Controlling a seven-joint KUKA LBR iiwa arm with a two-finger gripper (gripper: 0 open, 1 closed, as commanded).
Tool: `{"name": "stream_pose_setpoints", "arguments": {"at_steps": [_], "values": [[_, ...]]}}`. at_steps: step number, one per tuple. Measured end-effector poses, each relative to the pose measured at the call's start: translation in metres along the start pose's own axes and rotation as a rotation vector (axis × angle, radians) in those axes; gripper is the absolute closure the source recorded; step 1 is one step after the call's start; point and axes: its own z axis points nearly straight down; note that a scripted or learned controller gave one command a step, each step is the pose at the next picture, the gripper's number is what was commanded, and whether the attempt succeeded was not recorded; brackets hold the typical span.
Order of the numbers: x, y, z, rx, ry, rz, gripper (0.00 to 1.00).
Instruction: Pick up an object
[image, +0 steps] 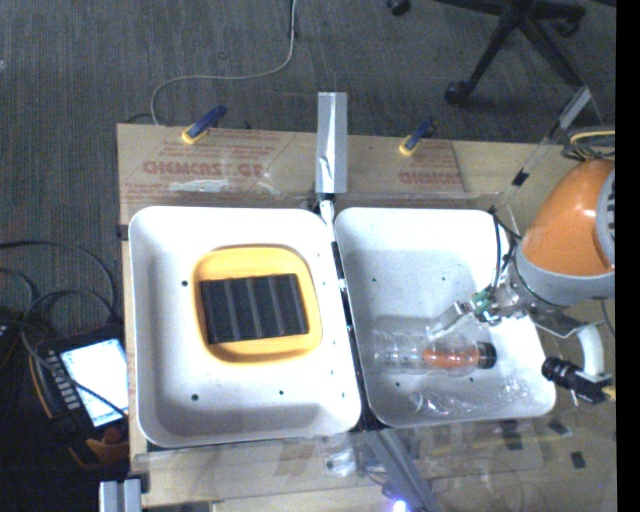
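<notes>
A clear plastic bottle (432, 354) with an orange-red band and a dark cap lies on its side in the right bin (410, 250), near its front. My gripper (466, 311) reaches in from the right and hangs just above the bottle's right half, close to it; whether it touches the bottle is unclear. In the left bin (160, 300) lies a yellow rounded block (258, 303) with a black ribbed top, well away from the gripper.
The arm's orange band (570, 240) and grey wrist overhang the right bin's right edge. A crumpled clear wrapper (450, 402) lies at that bin's front rim. A metal post (331, 140) stands behind the divide between the bins.
</notes>
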Motion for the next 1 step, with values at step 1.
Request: {"name": "stream_pose_setpoints", "arguments": {"at_steps": [1], "values": [[-0.0097, -0.0234, 0.0633, -0.012, -0.006, -0.069, 0.00]]}}
